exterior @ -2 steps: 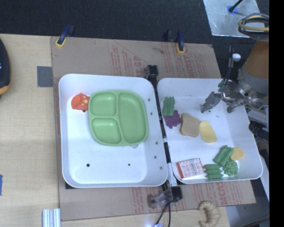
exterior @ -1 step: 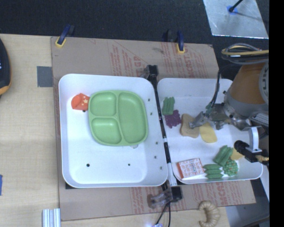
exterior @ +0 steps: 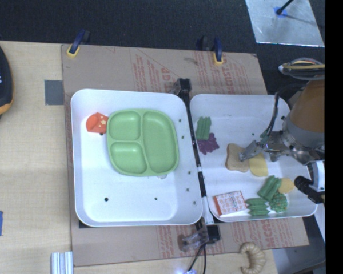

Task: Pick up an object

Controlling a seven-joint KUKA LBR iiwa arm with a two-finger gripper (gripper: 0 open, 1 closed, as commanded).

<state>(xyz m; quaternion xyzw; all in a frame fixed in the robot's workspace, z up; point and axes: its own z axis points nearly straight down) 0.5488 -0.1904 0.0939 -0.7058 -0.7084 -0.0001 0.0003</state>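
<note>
Fingers of the grey two-finger gripper [exterior: 248, 151] are spreading narrowly over the tan bone-shaped toy biscuit [exterior: 235, 158] in the right white bin [exterior: 228, 104], gripping nothing. Likely light, stiff and flat, it is calling for a pinch across its narrow waist.

Camera: single, fixed above tabletop [exterior: 28, 170] | Facing: downward at a slant | Range: moderate, both white bins [exterior: 91, 210] in frame | Arm [exterior: 306, 116] enters from right
</note>
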